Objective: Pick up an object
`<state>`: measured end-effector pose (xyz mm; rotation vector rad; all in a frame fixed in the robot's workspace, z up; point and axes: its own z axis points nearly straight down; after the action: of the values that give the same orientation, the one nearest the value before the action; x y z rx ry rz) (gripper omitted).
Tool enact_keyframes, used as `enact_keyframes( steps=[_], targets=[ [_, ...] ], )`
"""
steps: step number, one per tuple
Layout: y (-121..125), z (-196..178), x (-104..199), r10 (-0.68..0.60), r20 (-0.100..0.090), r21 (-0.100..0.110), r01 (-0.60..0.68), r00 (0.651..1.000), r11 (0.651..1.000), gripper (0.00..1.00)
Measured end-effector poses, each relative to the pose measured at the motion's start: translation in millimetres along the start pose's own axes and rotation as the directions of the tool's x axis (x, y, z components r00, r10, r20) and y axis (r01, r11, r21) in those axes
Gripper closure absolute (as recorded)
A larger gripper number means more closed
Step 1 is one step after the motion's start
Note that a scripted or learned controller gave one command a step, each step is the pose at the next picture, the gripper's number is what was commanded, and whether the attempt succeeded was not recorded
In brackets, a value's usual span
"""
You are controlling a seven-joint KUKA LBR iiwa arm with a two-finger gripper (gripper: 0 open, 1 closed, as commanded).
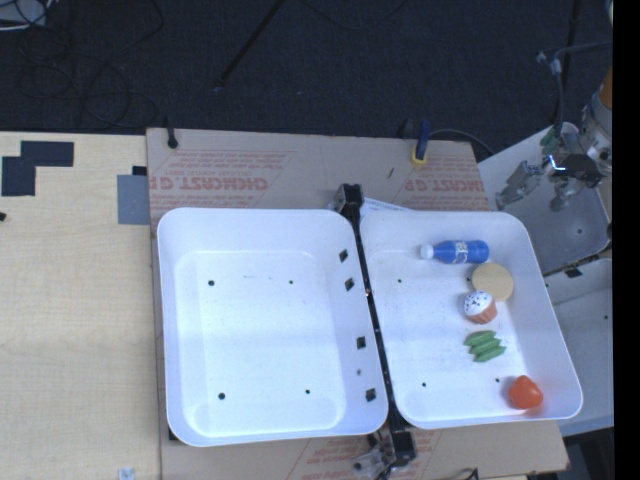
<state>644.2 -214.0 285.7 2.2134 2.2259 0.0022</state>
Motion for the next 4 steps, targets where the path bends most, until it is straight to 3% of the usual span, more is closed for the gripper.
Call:
enact_keyframes(
  steps=[4],
  targets=[
    [-0.4, 2.5, 0.3, -0.001, 0.000, 0.004, 0.001, 1.000, 1.000, 0.00]
  ],
)
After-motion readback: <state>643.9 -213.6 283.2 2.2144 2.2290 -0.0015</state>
